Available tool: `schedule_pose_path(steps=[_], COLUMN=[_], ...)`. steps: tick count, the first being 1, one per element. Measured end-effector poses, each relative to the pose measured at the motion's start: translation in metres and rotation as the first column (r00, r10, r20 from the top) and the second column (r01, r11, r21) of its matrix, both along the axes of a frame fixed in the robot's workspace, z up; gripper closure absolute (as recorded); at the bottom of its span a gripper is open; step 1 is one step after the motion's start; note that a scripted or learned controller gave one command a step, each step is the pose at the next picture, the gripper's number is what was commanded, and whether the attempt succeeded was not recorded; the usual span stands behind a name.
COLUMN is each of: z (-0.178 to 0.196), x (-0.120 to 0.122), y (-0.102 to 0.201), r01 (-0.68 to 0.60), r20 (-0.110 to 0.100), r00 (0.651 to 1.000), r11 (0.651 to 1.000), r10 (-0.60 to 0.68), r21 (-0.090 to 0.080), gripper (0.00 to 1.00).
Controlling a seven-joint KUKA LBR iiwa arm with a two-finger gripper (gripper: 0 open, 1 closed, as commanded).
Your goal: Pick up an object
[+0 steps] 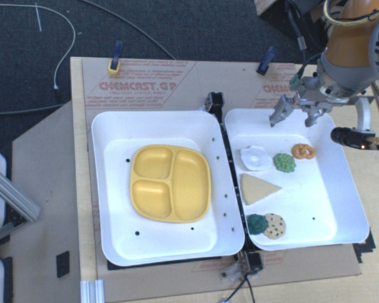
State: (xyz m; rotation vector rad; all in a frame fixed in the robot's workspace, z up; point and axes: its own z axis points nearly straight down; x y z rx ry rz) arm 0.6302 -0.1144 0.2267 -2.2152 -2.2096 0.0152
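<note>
Cardboard-brown and printed with red lettering, the worktop point(145, 84) is carrying two shallow white bins side by side, and we are looking down on them at a slant. We are seeing the left bin point(107, 137) holding a yellow divided plate point(170, 183) at its centre, three compartments showing. The right bin point(347, 194) is holding the small things. The grey arm point(354, 36) with its orange band is reaching in from two o'clock, and its jaws point(297, 113) are hanging spread apart over the bin's rim at twelve o'clock, with nothing between the fingers.

Near the middle of the right bin a pale wedge point(258, 188) is lying flat. At eleven o'clock from it we are finding a white cup-like piece point(254, 157); a green broccoli point(283, 163) is sitting just beside that at three o'clock, and a small pretzel point(302, 151) is lying near the broccoli towards two o'clock. At six o'clock from the wedge, a dark green leafy piece point(256, 223) is touching a speckled cookie point(275, 225).
</note>
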Motion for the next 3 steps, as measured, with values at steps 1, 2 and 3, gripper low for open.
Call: schedule_pose_path(steps=[1, 2, 3], z=[0.009, -0.051, -0.106], x=[0.003, 0.005, 0.011], y=[0.000, -0.007, -0.012], r01=[-0.003, -0.002, -0.002], r20=[0.015, 0.009, 0.014], r00=[1.000, 1.000, 1.000], r11=[1.000, 1.000, 1.000], r10=[0.003, 0.002, 0.002], r21=[-0.002, -0.001, -0.001], gripper=[0.00, 0.00, 0.00])
